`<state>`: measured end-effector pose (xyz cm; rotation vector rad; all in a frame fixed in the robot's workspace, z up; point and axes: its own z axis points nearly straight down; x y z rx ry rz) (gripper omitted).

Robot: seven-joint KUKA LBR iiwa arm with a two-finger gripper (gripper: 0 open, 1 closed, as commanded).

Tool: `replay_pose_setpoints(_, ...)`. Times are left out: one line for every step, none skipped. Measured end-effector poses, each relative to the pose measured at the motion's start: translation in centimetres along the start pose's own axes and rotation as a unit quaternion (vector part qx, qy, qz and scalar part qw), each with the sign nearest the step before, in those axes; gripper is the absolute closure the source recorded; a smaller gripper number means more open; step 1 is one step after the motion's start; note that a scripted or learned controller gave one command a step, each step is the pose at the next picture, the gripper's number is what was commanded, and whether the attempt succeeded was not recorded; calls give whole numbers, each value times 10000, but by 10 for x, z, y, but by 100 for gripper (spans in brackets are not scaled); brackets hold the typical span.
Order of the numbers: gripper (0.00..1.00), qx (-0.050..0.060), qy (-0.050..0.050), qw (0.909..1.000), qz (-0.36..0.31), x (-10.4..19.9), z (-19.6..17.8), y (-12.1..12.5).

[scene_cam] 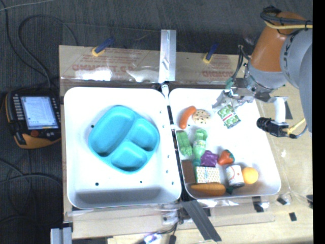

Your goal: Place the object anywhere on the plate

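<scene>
Gripping a small green-and-white packet [229, 115], pincer [231, 101] hovering over the right bin's [266, 151] far end. Sitting well off to the left, in the left bin [81, 105]: the blue plate [124, 137].

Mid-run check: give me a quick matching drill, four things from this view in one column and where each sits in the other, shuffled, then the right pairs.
Things:
1. blue plate
2. orange carrot
3. orange ball
4. green-and-white packet

Places:
A. front right corner of the right bin
B. just under the claw, at the back of the right bin
C. middle of the left bin
D. back left of the right bin, beside the divider

Pairs: 1-C, 2-D, 3-A, 4-B
</scene>
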<state>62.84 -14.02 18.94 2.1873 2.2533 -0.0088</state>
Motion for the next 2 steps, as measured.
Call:
replay_pose_setpoints(100, -6, 14, 9983, -578, 69, 6, 24)
replay_pose_setpoints(0, -7, 12, 9983, -577, 69, 6, 24)
